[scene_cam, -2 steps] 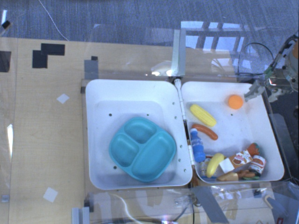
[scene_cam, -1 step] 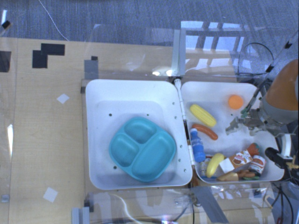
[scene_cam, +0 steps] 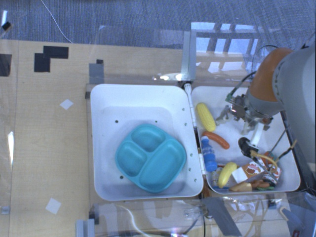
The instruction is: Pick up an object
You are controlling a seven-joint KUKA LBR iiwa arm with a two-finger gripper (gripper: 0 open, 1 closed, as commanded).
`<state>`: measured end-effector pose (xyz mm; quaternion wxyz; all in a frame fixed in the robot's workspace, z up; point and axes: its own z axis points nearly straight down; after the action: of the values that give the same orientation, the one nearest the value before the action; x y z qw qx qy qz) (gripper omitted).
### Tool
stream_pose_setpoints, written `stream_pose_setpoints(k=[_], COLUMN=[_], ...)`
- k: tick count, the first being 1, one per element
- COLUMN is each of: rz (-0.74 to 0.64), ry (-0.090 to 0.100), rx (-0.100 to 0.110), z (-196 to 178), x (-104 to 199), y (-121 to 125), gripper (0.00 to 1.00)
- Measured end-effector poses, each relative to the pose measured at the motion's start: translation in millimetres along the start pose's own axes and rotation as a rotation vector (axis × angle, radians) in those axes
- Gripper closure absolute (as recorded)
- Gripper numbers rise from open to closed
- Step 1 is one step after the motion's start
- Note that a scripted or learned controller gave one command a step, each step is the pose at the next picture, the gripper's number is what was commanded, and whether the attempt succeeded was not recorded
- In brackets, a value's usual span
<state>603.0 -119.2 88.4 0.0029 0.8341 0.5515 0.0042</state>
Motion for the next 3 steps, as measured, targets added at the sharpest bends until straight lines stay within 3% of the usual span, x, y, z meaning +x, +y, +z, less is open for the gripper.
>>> stream_pose_setpoints(k=[1,2,3], rz=[-0.5,-0.487,-0.666], ry=[-0.001,-0.001,-0.002], rx=[-0.002,-0.004,-0.012], z=[-1,-3,-3], x=[9,-20,-36], y=[-22,-82,-104], gripper=[0.0,0.0,0.0])
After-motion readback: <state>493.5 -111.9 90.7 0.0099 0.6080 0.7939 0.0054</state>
